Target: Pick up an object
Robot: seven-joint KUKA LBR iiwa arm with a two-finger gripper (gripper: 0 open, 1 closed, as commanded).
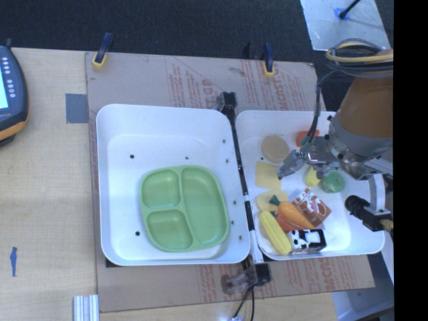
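Grey arm [364,122] reaches in, wrist angled downward.

bench [47,199]: wooden | cardboard sheet [200,79] | on it: left bin [114,179], right bin [361,243]

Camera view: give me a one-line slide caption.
KUKA arm's gripper hovers over the toy-filled right bin, near a yellow block and tan disc; a green divided plate sits in the left bin.
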